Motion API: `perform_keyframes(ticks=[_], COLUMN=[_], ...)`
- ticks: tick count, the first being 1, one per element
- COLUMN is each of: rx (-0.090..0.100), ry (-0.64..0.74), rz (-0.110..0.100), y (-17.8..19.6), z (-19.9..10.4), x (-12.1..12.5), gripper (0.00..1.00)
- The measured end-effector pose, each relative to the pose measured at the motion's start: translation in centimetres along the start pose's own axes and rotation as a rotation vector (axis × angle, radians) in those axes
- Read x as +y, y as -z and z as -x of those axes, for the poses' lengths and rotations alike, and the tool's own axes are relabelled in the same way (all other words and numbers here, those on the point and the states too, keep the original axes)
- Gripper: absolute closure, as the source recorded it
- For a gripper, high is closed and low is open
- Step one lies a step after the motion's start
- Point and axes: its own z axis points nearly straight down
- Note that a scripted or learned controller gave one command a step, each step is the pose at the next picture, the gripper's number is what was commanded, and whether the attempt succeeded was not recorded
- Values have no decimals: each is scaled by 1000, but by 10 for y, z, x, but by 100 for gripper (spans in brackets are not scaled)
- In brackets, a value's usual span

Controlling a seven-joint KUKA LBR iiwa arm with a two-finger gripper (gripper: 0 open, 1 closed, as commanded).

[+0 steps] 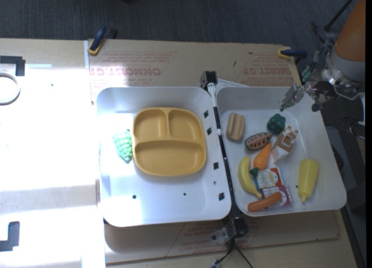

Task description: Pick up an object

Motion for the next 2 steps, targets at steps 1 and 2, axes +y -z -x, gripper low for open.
perform_keyframes(ticks=[1,2], rx=[0,-1], ry=[242,239], rz=[0,3], y=[-110,-99], z=[28,28], x=[-2,-1], gripper=[0,100])
